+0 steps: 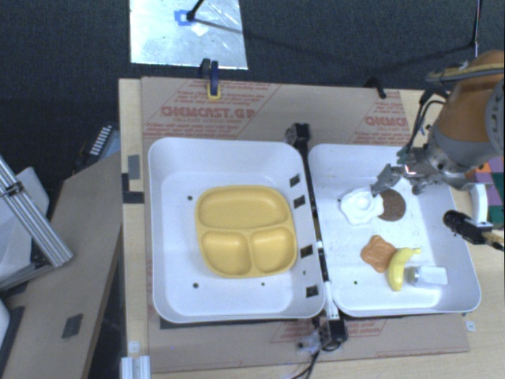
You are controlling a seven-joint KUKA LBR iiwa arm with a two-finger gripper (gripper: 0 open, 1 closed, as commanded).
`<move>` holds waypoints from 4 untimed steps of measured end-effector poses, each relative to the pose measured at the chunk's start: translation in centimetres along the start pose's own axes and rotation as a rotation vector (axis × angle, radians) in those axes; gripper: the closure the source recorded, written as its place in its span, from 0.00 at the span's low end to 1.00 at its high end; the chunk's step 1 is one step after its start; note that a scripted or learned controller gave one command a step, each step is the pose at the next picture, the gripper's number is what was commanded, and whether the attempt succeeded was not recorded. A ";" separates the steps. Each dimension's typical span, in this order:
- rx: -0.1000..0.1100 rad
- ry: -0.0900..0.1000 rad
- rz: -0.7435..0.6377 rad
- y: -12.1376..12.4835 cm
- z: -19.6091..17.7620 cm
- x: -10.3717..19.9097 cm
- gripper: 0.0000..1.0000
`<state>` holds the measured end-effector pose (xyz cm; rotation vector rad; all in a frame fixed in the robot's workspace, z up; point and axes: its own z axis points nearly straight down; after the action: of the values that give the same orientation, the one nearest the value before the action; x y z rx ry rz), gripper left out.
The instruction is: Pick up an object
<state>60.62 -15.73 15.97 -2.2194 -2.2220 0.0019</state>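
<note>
Bench (260, 101): cardboard-lined, dark carpet behind. Left bin (170, 164): yellow divided tray (245, 229). Right bin (458, 290): white fried egg (359, 206), brown cookie (393, 206), banana (401, 265). Claw (392, 177): above egg, opening indiscernible.

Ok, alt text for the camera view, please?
The arm's hand hovers over the right bin, above a fried egg toy and brown cookie; a banana and orange piece lie nearer the front. The left bin holds a yellow divided tray.
</note>
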 end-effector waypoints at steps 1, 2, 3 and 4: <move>0.002 0.001 0.000 -1.0 5.3 0.3 0.00; -0.007 -0.001 0.000 -0.8 7.2 0.3 0.00; -0.017 -0.003 -0.001 -0.5 5.8 0.3 1.00; -0.007 -0.002 0.002 -1.0 0.2 -0.5 1.00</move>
<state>59.57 -16.26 15.81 -2.2262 -2.2242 -0.0037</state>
